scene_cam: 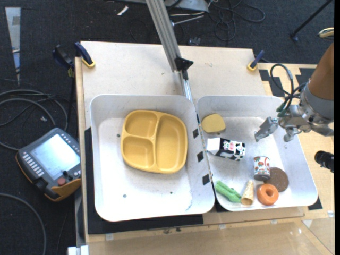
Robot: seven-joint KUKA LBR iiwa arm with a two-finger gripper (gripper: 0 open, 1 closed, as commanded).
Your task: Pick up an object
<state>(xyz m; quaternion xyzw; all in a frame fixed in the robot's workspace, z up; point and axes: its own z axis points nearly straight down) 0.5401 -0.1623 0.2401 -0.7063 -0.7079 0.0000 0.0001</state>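
Note:
My gripper (277, 133) hangs over the right side of the right bin (241, 104), open, with nothing between its fingers (263, 129). Below it in the bin stand a small red and white can (261, 167), a brown cookie (279, 179) and an orange donut (268, 194). To its left lie a cow-patterned milk carton (227, 148) and a flat yellow piece (213, 123). Near the bin's front edge are an ice cream cone (248, 192) and a green piece (227, 191).
The left bin (106, 185) holds a yellow divided plate (154, 141). A metal pole (166, 28) slants down to the ridge between the two bins. Yellow clamps (87, 62) sit at the bench's back corners. A teach pendant (49, 163) lies on the floor at left.

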